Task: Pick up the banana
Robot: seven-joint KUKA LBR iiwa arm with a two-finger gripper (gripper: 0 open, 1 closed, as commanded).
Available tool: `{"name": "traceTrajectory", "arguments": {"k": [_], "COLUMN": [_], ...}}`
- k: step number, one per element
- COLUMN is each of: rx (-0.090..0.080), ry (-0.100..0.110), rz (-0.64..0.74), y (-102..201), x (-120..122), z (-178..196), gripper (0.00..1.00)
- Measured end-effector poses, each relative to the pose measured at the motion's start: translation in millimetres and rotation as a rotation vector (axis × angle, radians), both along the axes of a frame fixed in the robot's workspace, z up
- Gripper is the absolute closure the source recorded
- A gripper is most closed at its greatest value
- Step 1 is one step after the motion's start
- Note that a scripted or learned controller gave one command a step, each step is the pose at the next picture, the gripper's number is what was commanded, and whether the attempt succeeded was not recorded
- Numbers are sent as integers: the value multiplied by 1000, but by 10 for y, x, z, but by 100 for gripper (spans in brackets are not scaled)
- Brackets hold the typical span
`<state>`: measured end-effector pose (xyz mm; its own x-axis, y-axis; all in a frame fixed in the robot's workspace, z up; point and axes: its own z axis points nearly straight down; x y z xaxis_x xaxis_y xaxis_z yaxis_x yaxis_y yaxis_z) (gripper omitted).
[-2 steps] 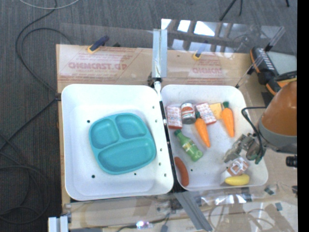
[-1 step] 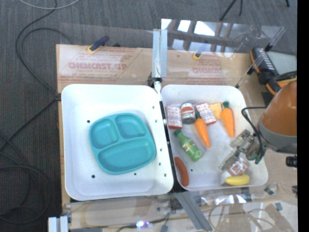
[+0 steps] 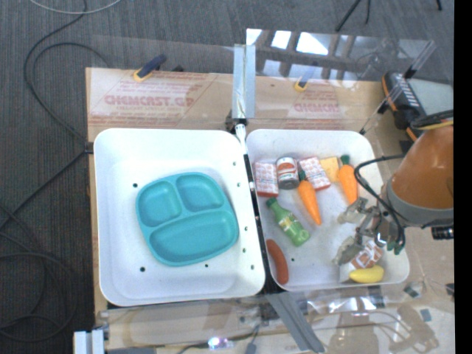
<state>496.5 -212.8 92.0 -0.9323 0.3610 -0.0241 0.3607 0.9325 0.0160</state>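
Yellow banana [image 3: 366, 274] lies in the near right corner of the right bin [image 3: 324, 140], touching a small red-and-white packet [image 3: 366, 257]. The gripper [image 3: 357, 232] hangs just above them, its fingers [image 3: 345, 254] spread apart and pinching nothing. A teal divided plate [image 3: 188, 216] sits in the left bin [image 3: 110, 198].

Dark grey carpet [image 3: 184, 6], trailing cables [image 3: 44, 87]

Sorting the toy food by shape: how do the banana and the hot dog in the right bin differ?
The banana is yellow; the hot dog is reddish brown. The banana lies crosswise by the bin's near right corner, beside the hand; the hot dog lies lengthwise by the left wall. Both are small, elongated and lying flat.
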Motion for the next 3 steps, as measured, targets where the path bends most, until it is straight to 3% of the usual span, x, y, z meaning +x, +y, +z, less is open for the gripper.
{"name": "traceTrajectory", "arguments": {"k": [1,2,3], "rx": [-4,-5,-2], "ry": [24,9,26], "rz": [-46,-185,-313], "y": [-80,-25,-88], "x": [544,-55,534], "z": [327,-12,481], "gripper": [0,0,0]}}
